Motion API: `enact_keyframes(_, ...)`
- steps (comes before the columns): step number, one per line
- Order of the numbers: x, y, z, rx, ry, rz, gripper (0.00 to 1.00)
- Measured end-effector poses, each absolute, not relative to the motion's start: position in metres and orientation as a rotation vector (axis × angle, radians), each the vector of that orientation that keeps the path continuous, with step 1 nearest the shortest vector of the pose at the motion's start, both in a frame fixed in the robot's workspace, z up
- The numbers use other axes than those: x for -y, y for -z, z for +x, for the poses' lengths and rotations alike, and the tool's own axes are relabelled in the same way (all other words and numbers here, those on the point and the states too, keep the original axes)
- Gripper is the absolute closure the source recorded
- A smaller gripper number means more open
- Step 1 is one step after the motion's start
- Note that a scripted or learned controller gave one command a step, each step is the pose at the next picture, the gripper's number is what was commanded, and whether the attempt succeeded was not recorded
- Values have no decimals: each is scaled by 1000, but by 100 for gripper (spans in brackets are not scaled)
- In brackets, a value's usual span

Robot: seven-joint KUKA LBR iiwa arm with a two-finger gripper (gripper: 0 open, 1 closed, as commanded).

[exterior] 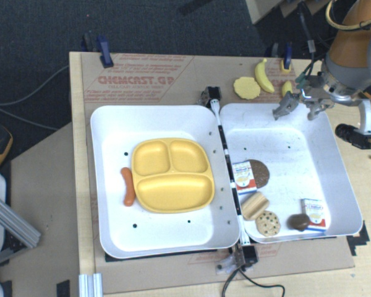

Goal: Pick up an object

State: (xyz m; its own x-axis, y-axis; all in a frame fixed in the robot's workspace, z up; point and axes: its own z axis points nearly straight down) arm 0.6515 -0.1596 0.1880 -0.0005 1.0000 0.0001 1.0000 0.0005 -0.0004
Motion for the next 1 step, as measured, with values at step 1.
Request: enact_keyframes(1, 135, -98, 606, 2213, -9, -2215, 0)
